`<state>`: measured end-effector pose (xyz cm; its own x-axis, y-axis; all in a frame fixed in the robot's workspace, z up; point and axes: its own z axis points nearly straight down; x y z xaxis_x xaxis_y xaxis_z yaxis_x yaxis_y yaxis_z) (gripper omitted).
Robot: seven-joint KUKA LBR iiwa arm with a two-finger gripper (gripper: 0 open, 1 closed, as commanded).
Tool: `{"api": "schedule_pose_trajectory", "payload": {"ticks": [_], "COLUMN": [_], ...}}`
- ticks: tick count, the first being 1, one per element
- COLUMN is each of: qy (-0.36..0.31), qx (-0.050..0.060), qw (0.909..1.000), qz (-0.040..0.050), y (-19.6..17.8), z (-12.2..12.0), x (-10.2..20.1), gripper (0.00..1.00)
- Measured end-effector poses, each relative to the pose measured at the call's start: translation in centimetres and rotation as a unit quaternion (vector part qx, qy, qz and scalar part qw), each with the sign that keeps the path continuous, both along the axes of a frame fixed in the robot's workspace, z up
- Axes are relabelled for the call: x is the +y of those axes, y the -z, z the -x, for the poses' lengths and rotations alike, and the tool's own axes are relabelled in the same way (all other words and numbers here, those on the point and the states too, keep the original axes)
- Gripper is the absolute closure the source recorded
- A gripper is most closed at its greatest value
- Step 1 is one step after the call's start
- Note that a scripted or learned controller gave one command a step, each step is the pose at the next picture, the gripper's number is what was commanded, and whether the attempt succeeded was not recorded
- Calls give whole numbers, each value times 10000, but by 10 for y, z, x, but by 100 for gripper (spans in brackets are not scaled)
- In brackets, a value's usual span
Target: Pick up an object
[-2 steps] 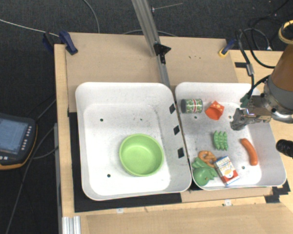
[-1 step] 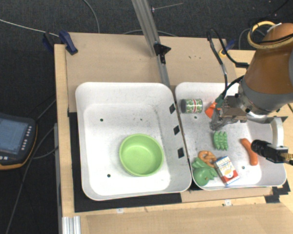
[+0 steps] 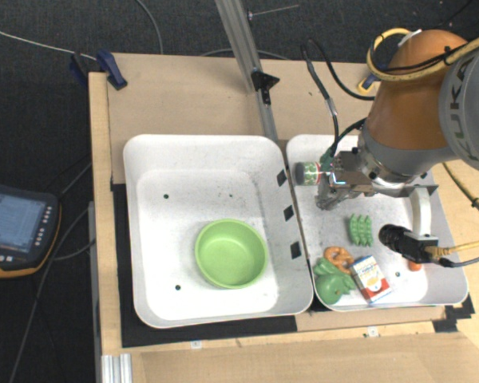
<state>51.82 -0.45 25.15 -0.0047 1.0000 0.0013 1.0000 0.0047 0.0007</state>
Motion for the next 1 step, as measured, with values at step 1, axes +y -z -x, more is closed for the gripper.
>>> {"api": "schedule_pose_trajectory", "payload": {"ticks": [1], "qy": [1], "qx": [7], "qw": [10000], "qz": [2], "y": [12], "z": [-18], "x": [50], "gripper": [100]}}
